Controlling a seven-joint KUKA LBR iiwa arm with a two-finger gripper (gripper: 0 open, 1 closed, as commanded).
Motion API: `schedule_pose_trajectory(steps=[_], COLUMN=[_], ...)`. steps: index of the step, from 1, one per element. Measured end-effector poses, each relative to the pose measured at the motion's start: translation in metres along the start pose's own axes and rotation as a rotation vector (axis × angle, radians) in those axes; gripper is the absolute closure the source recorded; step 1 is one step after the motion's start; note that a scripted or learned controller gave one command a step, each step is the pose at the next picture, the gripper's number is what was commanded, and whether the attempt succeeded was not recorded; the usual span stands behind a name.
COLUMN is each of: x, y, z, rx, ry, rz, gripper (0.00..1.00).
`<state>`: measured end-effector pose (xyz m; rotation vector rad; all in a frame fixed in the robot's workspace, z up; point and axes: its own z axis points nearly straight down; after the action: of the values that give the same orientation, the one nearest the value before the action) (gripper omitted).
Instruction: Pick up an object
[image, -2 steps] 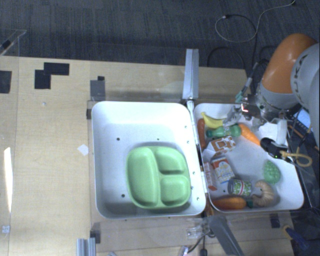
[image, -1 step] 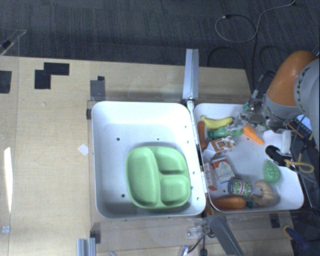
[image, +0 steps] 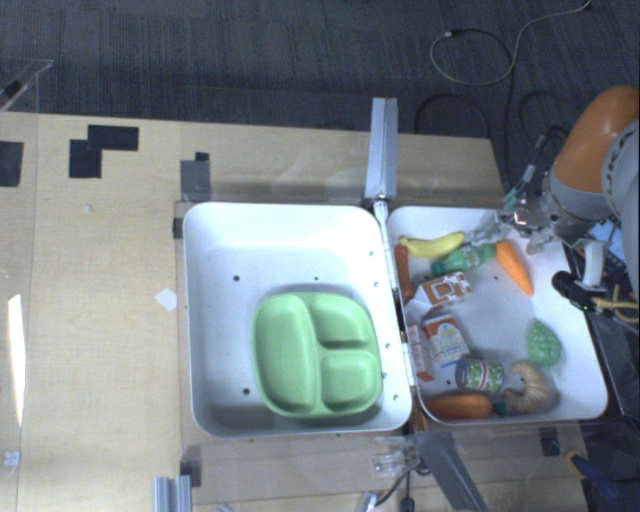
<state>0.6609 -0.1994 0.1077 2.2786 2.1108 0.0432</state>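
The right bin holds several toy foods. A yellow banana lies at its far edge, with a green bottle just below it and an orange carrot to the right. My gripper hangs over the bin's far right corner, just above the carrot's top end and beside the bottle's right end. Nothing shows in its grasp. The arm's orange band is above and to the right.
Also in the right bin are a red sausage, two small cartons, a can, a brown pastry, a green bumpy piece and an orange item. The left bin holds a green divided tray.
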Motion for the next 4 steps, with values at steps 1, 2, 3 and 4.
schedule_pose_trajectory(steps=[1,2,3,4], x=[0.002,0.002,0.017,0.019], y=[0.004,0.004,-0.066,-0.062], z=[-0.016,-0.015,0.017,0.004], rx=[-0.009,-0.008,0.036,0.027], ry=[-0.002,-0.002,0.004,0.005], rz=[-0.009,-0.010,-0.027,-0.028], gripper=[1.00,0.00,0.00,1.00])
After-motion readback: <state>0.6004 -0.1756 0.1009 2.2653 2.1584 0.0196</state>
